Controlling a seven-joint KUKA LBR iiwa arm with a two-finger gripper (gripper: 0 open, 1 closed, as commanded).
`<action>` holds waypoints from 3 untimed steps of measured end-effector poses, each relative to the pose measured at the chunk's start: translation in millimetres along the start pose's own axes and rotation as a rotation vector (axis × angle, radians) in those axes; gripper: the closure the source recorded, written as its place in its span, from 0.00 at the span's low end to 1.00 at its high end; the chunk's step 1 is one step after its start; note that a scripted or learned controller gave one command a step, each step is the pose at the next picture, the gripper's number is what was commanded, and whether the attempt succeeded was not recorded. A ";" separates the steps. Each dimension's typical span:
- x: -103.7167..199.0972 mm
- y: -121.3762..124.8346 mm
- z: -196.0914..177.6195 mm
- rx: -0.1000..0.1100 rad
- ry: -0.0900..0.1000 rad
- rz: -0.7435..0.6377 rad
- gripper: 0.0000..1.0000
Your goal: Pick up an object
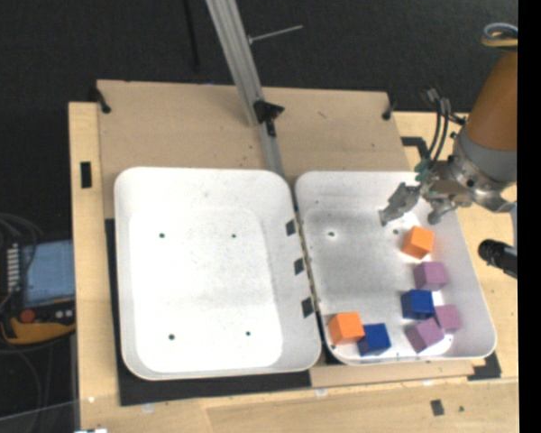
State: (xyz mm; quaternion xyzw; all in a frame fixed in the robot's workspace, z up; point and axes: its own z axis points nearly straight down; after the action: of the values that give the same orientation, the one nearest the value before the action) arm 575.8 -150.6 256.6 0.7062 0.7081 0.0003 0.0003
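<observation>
Dark floor around a tan surface (207, 124) carrying two white bins side by side. Left bin (207, 269) has bare floor with a few dots. Right bin (361, 251) holds the blocks: orange block (418, 242) near the upper right, purple block (432, 274) just below it, blue block (418, 303) below that, two more purple ones near the lower right corner, plus a second orange block (346, 327) touching a blue one at the front wall.

Camera view: end effector (418, 203) sits over the right bin, fingers spread, nothing between them. It's just above and slightly left of the upper orange block, apart from it.

Judgement: approach step, nothing gripped yet. Best target is that upper orange block, since it's nearest and stands apart from its neighbours. Centre the fingers over it, square them to its flat faces, descend straight, close only once both fingers straddle it. Avoid clipping the purple block below.
</observation>
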 end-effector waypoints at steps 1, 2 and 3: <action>-0.1 0.0 0.0 -0.001 0.000 0.001 0.00; -2.3 1.1 62.8 0.006 -0.001 0.004 0.00; -6.4 -2.8 105.7 0.005 -0.001 0.004 0.00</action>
State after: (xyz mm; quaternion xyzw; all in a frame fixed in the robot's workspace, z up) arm 573.1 -157.0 150.9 0.7077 0.7065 -0.0018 -0.0008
